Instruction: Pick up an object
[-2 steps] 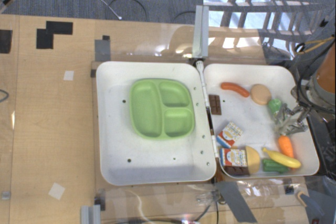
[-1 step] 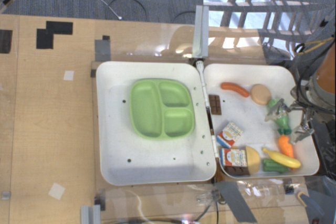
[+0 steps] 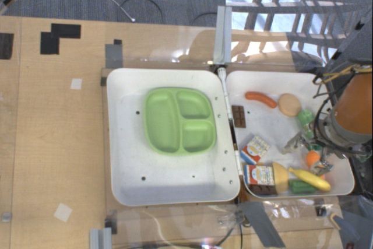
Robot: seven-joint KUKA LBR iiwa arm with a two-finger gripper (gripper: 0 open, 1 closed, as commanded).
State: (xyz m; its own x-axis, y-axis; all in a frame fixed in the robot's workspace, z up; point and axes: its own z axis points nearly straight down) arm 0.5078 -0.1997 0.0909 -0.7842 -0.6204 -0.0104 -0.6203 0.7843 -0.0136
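Note:
The right bin (image 3: 274, 125) holds several toy foods. Among them are a red sausage (image 3: 260, 100), a beige bun (image 3: 289, 105), a green piece (image 3: 305, 118), a brown chocolate bar (image 3: 238, 116), a small carton (image 3: 254, 148), a printed box (image 3: 259, 174), a yellow banana (image 3: 310, 179) and a small orange piece (image 3: 313, 158). My gripper (image 3: 308, 154) reaches low into the bin's right side, open. One of its fingers (image 3: 294, 142) is to the left of the orange piece and the other is at its lower right. The orange piece lies between them.
The left bin (image 3: 125, 178) holds a green divided plate (image 3: 179, 121). A green pepper (image 3: 301, 187) and a yellow bottle (image 3: 280, 174) crowd the right bin's front edge beside the banana. A metal frame (image 3: 280, 20) stands behind the right bin.

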